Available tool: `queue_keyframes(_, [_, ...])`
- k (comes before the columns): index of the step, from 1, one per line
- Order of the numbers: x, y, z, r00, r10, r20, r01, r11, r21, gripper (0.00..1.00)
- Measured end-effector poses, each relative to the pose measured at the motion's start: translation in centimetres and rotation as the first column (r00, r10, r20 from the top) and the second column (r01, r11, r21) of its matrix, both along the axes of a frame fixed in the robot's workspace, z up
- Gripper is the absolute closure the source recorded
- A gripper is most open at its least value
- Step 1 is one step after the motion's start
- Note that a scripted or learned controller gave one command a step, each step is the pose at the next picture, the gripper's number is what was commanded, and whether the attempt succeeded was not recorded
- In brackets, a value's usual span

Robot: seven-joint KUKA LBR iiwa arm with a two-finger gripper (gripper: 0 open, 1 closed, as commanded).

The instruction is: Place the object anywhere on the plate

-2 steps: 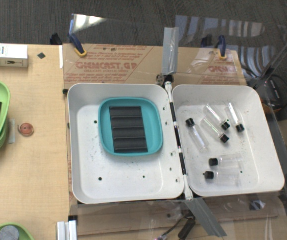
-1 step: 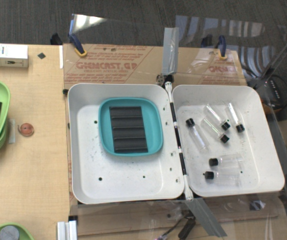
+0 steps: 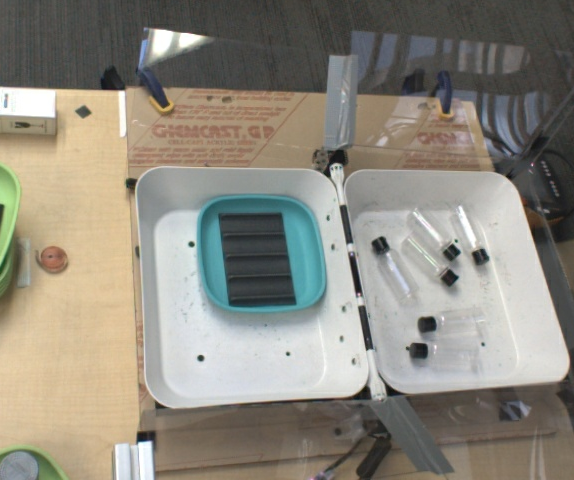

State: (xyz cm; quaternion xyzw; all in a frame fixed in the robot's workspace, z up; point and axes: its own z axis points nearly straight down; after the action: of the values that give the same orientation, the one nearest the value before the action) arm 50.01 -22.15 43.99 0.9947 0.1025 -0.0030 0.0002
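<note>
**Clear vials wait in the right bin**

The clear vials with black caps lie scattered in the right bin, well apart from the teal plate in the left bin. They look light, rigid, slick and breakable; mid-body seems the best hold. From here I cannot tell the tool's state.
</note>
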Motion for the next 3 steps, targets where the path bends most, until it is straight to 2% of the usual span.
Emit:
queue_keyframes(1, [-1.87,-0.04,0.02,1.0,-0.005,-0.001,0.005,1.0,0.002,0.0])
queue_keyframes(3, [-0.93,0.0,0.01,1.0,-0.001,0.0,0.001,1.0,0.0,0.0])
